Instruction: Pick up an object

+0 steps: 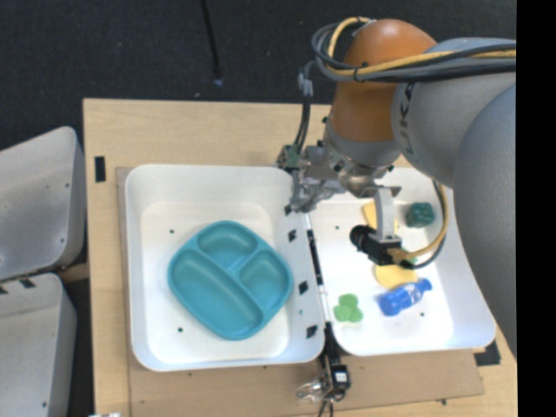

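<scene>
My gripper (298, 196) hangs over the top left corner of the right bin (452, 320), close to the divider between the two bins. Nothing shows beneath it or in it. Several small things lie in the right bin. A blue bottle-like toy (404, 297) is near the front, and a small green piece (347, 308) lies to its left. Just behind the blue toy sits a flat yellow piece (391, 276), and a dark teal lump (421, 214) rests further back on the right. All of them lie to the right of the gripper and nearer the front.
In the left bin (139, 233) a turquoise divided plate (229, 278) lies flat in the middle. The arm's orange band and grey body hang over the back right of the right bin. Wooden bench edges surround both bins.
</scene>
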### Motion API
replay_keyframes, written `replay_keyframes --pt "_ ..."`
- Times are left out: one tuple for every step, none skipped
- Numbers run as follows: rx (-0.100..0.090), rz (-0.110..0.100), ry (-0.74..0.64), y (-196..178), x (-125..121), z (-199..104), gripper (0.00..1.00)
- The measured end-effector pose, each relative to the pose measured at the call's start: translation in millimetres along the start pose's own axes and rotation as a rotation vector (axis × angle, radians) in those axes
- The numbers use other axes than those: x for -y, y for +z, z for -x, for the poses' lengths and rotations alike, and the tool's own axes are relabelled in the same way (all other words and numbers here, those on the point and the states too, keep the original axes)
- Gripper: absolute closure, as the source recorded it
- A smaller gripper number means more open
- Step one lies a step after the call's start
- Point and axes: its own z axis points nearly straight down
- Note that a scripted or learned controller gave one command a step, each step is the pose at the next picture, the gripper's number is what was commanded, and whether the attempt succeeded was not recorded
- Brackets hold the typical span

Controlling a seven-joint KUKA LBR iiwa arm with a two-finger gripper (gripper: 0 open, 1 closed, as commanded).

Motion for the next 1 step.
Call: replay_keyframes --pt "0.003 0.001 0.002 10.6 -6.7 -43.9 1.00"
